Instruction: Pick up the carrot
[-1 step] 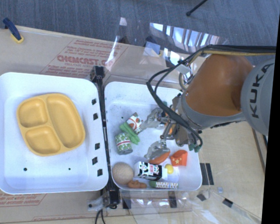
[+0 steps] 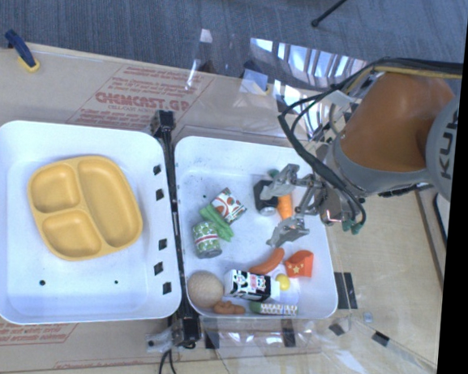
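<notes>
Looking down into the right-hand shallow white bin (image 2: pixel 184 218), we find the small orange toy carrot (image 2: pixel 285 207) sitting between the two grey fingers of the two-finger gripper (image 2: pixel 287 205), one finger (image 2: pixel 282 180) above it in the camera view and the other (image 2: pixel 290 230) below. We read the gripper as closed around the carrot, though we cannot tell whether it is off the bin floor.

We judge the carrot to be light, stiff moulded plastic with a smooth, tapering skin, so it may slip toward its thin end. Taking it across the thicker middle looks safest to us.

Around it in the same bin lie a curved orange sausage-shaped toy (image 2: pixel 266 261), a red-orange wedge-shaped piece (image 2: pixel 299 263), a black-and-white milk carton (image 2: pixel 250 284), a green-labelled little can (image 2: pixel 207 239), a red, white and green printed box (image 2: pixel 227 205), a green pod-like toy (image 2: pixel 215 222), a round beige ball (image 2: pixel 204 289) and a small brown peanut-shaped piece (image 2: pixel 228 308).

In the left-hand shallow white bin (image 2: pixel 2 227) rests a yellow three-compartment plastic plate (image 2: pixel 84 206), its compartments bare.
</notes>
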### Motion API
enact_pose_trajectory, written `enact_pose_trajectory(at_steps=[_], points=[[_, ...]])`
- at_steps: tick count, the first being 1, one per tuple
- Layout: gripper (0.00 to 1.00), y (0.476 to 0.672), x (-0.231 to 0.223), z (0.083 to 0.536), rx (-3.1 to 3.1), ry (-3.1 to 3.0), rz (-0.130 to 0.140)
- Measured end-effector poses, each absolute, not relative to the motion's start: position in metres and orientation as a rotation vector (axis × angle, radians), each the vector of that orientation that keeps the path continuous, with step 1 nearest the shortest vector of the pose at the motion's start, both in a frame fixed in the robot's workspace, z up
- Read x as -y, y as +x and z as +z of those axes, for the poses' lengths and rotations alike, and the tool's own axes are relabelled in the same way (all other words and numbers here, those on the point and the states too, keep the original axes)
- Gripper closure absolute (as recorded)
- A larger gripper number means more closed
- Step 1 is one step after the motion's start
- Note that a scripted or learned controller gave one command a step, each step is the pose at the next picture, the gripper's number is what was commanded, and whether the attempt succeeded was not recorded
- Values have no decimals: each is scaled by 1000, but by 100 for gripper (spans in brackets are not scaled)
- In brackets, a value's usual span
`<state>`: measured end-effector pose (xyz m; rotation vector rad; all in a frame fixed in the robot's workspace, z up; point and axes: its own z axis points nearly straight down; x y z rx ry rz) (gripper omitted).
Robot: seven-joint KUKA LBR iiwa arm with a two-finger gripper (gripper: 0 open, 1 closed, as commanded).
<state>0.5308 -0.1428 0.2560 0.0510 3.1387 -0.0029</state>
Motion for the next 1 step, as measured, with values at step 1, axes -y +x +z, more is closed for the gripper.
enact_pose_trajectory(at_steps=[1], points=[[0,583,189,182,-3142,171,1]])
